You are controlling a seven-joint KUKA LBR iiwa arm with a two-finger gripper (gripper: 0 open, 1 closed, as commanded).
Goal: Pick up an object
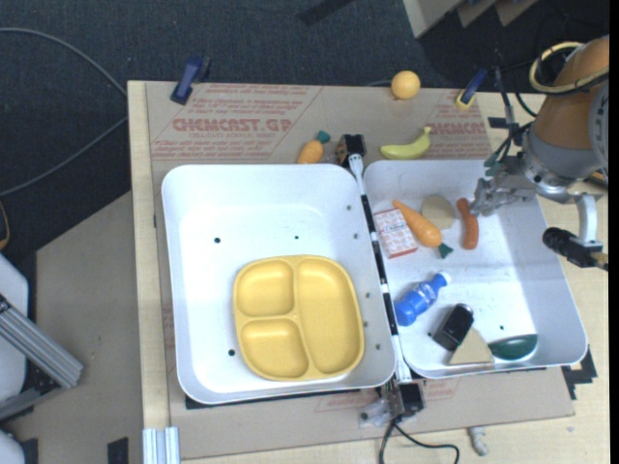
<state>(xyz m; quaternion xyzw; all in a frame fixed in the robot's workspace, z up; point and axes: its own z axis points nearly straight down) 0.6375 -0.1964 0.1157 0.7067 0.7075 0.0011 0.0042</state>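
Note:
My gripper (490, 191) hangs over the far right part of the right bin (551, 288), just above and to the right of a red-brown sausage (468, 224). An orange carrot (422, 224) lies left of the sausage, with a beige lump (437, 207) behind it. A red and white card box (394, 233) rests by the bin's left wall. Nearer the front lie a blue bottle (419, 299), a black block (452, 326), a tan wedge (472, 352) and a teal bowl (514, 347). Nothing shows in the gripper's hold.
The left bin (193, 211) bears a yellow divided plate (298, 316). Behind the bins on the board lie a banana (406, 146), an orange ball (405, 84), a small orange toy (311, 150) and a black piece (351, 146). The grey arm (566, 138) enters from the right.

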